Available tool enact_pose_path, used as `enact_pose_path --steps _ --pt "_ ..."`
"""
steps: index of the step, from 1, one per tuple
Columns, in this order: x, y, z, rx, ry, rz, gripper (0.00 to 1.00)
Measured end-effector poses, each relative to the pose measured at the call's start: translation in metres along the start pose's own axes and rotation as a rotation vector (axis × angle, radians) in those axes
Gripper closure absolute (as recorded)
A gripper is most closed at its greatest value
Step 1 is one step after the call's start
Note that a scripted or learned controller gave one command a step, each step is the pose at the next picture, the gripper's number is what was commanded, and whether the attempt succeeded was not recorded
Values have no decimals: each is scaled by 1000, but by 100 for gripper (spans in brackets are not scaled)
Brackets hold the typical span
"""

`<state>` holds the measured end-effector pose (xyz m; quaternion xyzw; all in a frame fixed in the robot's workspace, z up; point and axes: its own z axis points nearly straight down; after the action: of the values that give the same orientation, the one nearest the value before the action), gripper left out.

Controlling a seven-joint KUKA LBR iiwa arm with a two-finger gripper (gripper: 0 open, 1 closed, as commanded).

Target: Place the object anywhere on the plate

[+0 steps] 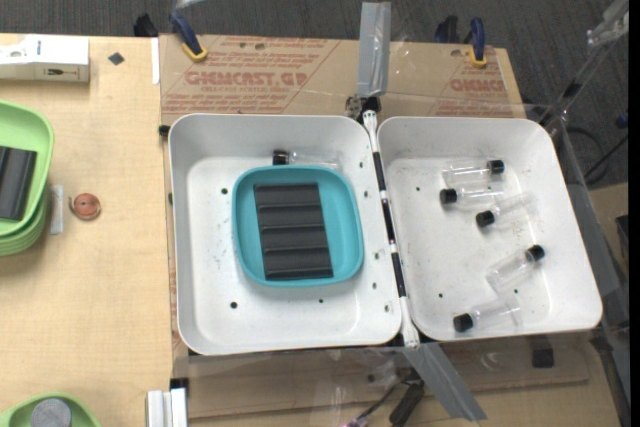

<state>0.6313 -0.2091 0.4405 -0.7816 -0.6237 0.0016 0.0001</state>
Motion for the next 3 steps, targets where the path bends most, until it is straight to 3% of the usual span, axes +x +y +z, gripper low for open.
enact_pose_path --steps 3 --pt "0 0 0 0 0 0 0"
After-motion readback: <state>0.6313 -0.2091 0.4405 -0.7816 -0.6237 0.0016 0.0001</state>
